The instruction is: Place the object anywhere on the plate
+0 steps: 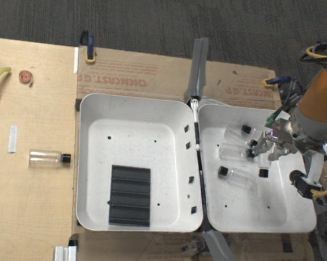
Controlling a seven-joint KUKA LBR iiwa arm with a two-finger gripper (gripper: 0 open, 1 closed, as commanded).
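One pincer (263, 146) | among clear bottles (235, 174) | right bin (292, 223)

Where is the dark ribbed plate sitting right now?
The dark ribbed plate lies flat in the left bin, near its front wall, across the divider from the clear bottles in the right bin.

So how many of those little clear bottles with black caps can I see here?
4, I think: one bottle lies on the bench left of the bins, and three lie in the right bin, at and. The gripper may hide more.
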